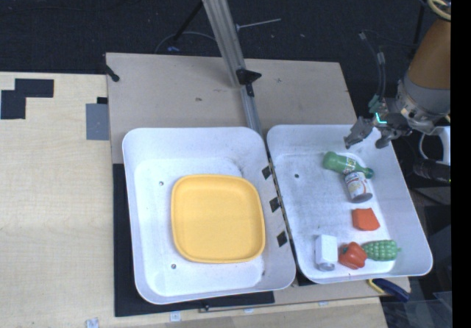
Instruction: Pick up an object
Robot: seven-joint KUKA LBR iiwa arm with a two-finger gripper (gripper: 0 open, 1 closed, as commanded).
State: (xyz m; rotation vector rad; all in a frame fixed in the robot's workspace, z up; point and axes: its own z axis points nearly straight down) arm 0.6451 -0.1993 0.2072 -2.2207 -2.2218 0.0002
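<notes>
We see a yellow plate (218, 218) in the left bin (140, 150). In the right bin (408, 246) lie the green bottle (343, 163), can (358, 185) and other bits, untouched. The gripper (372, 134) hangs fingers spread, empty (nothing picked yet).

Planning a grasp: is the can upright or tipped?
Tipped: the can lies on its side in the right bin, label showing.

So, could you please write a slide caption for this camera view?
Gripper open above the right bin's far edge, near a green bottle; yellow plate in left bin.
</notes>
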